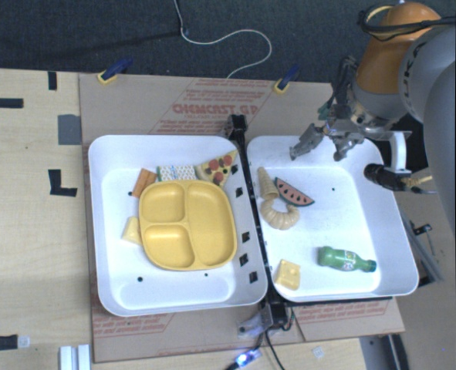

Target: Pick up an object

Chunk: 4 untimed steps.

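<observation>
Wide jaws above the right bin

The jaws [321, 150] are spread, holding nothing; below them lie a watermelon wedge [293, 193], a ridged croissant [280, 215] and a glossy green bottle [346, 260].

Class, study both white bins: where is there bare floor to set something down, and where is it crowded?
Right bin: bare floor between the watermelon slice and green bottle, and its upper part beneath the open gripper. Left bin: crowded by the yellow divided plate; bare strip along its near edge.
</observation>
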Each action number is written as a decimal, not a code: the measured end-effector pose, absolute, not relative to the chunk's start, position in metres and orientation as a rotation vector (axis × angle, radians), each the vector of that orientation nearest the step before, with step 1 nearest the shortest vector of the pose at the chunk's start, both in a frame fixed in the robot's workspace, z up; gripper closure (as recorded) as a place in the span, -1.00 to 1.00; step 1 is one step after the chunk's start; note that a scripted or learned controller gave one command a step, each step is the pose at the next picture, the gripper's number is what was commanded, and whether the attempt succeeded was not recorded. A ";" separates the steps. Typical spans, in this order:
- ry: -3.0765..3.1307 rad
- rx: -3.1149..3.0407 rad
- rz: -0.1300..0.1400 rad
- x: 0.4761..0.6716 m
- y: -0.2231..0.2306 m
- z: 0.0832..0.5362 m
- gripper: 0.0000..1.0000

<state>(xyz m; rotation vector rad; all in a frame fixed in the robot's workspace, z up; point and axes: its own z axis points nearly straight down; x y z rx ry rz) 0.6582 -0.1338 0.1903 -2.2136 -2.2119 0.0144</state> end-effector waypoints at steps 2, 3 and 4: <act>-2.222 -2.216 0.008 0.661 -0.131 0.155 -1.00; -2.222 -2.216 0.008 0.658 -0.129 0.090 -1.00; -2.224 -2.218 0.006 0.658 -0.128 0.084 -1.00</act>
